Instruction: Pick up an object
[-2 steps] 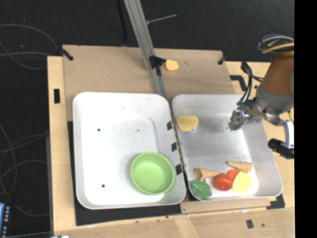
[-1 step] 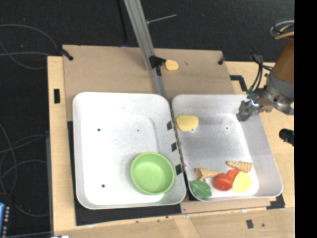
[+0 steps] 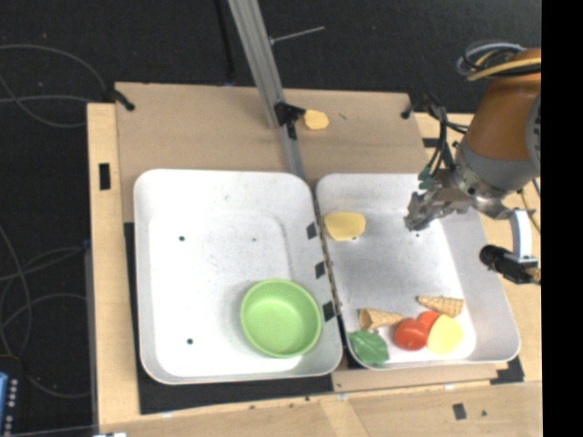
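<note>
Picking out the likeliest target first: a pale yellow piece (image 3: pixel 344 226), lying flat and alone in the right bin (image 3: pixel 392 262), toward 10 o'clock of that bin's floor and just beside the wall shared with the left bin (image 3: pixel 209 235). Sitting with bare floor all around except on its wall side, so probably offering the easiest approach.

Hovering at 3 o'clock of that piece, near but apart from it: the jaws, hanging below the arm (image 3: pixel 501 126) over the upper part of the same bin. Not showing clearly enough to tell how far open; nothing visibly caught between them, so judging the pick as not yet made.

Crowding together along the bin's 6 o'clock edge: two cones (image 3: pixel 441 305), a red item (image 3: pixel 411 334), a yellow round item (image 3: pixel 444 336) and a green leaf-like item (image 3: pixel 369 346). Touching or nearly touching one another, probably making a clean grip there harder.

Resting in the left bin at about 5 o'clock: a green bowl (image 3: pixel 281 317), upright, mouth up.

Lying out on the tabletop (image 3: pixel 182 126) beyond both bins, at 12 o'clock: another small yellow piece (image 3: pixel 316 120), beside the foot of a slanting metal post (image 3: pixel 260 53), probably awkward to reach.
</note>
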